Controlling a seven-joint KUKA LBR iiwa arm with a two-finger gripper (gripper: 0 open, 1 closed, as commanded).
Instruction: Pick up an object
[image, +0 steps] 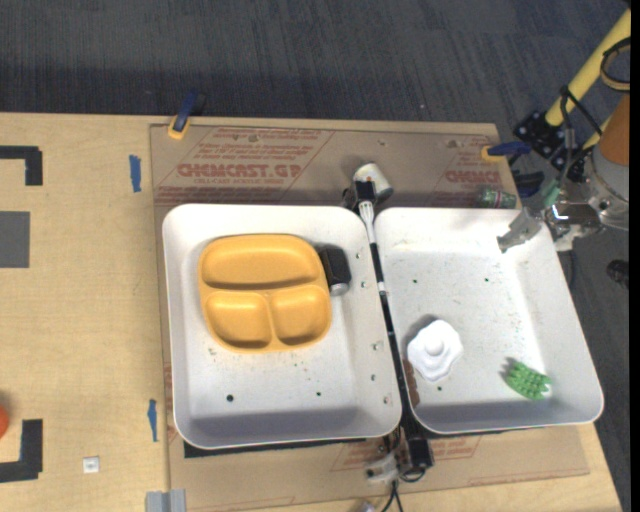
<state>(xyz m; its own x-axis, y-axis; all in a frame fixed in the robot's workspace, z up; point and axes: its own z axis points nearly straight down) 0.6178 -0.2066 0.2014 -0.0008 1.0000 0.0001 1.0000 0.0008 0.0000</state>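
Camera view: the grey two-finger gripper (522, 228) hangs over the far right corner of the right-hand shallow white bin (470, 415), whether open or closed cannot be told. Candidate objects lie well apart from it: a small white plastic piece (435, 350) near the divider and a small green toothed toy (526, 379) (near the front wall). A descent here would likely meet bare floor or the rim.

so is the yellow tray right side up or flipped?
Right side up: the yellow tray in the left bin shows its three hollow compartments facing up.
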